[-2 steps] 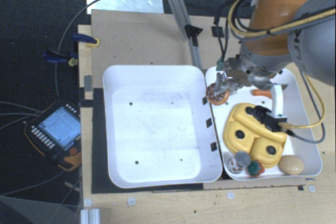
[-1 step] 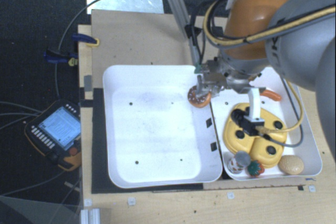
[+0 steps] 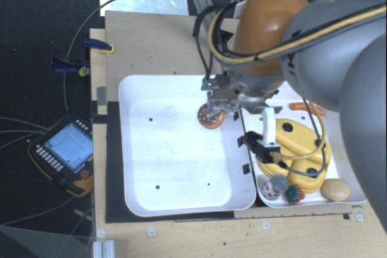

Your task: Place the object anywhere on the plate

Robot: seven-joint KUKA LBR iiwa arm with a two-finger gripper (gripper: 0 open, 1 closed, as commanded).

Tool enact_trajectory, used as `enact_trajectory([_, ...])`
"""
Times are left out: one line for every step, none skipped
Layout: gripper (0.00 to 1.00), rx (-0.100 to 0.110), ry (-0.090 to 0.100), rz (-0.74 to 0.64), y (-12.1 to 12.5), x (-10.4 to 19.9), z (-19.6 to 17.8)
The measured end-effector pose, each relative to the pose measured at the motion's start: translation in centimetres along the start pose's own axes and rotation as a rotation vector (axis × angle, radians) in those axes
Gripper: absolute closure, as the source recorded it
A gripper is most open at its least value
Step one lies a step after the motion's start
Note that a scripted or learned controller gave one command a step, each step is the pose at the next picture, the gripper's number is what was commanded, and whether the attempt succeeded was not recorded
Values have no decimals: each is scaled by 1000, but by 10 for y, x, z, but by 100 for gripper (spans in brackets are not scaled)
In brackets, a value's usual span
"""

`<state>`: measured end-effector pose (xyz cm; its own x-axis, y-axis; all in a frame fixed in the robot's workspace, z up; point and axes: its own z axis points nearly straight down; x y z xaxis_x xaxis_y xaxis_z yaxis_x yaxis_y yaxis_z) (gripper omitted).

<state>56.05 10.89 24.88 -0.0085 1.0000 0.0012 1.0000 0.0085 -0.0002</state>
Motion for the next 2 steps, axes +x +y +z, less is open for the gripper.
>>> enact_trajectory([100,1,0,0,-5,53,17])
enact_trajectory([0,0,-1,4,-5,51,16])
